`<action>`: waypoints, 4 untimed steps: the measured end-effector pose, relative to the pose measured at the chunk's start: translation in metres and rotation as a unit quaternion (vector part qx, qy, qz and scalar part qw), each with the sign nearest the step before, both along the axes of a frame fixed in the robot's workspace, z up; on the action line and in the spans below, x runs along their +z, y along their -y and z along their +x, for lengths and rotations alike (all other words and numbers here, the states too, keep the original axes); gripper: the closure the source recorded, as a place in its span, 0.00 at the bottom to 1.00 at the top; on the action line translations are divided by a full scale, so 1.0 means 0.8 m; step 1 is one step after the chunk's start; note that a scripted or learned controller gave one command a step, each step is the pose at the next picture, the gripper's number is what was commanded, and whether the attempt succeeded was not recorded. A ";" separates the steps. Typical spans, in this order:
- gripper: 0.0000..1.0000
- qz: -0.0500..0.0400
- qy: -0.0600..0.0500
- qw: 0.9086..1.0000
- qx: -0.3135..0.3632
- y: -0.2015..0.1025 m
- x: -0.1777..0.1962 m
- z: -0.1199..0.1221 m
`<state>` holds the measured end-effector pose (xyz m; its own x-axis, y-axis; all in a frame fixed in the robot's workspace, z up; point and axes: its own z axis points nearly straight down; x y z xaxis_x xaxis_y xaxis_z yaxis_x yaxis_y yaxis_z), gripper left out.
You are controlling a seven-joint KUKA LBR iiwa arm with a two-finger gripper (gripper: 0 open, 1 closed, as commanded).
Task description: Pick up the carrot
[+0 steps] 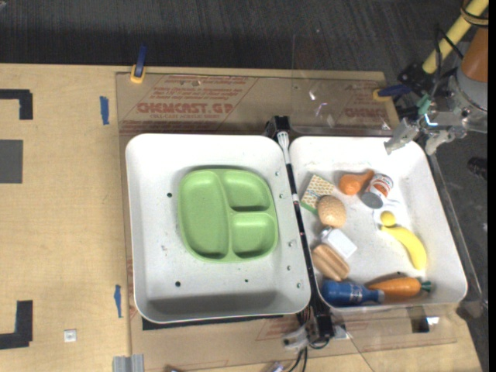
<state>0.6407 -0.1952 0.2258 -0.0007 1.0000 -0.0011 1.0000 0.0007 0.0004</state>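
1. Pincer [409, 134] first: from my screen it sits at the upper right corner of the right bin [446, 208], above the rim, with the grey arm [473, 76] behind it at the frame's edge. Whether it is spread or pressed together I cannot tell (too small and cluttered with cables at this slant). Nothing shows between its tips.
2. I see the carrot [397, 287] lying on its side along the near wall of the right bin, orange body with a dark green tip pointing right. It is well apart from the pincer, at the opposite end of the bin.
3. Just left of the carrot, touching or nearly so, lies a blue bottle [345, 292].
4. A banana [407, 242] curves above the carrot, near the right wall.
5. Further up I make out a small can [377, 189] with a red label, an orange fruit [354, 183], a tan egg-like piece [332, 211] and a bread roll [329, 260].
6. Over in the left bin [147, 208] rests a green divided plate [227, 212], its three compartments bare.
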 end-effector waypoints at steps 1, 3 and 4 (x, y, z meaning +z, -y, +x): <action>0.00 -0.002 0.006 1.000 -0.020 -0.029 -0.157 -0.011; 1.00 -0.006 0.006 1.000 0.026 -0.112 -0.155 -0.019; 1.00 0.001 -0.001 1.000 0.014 -0.125 -0.165 -0.203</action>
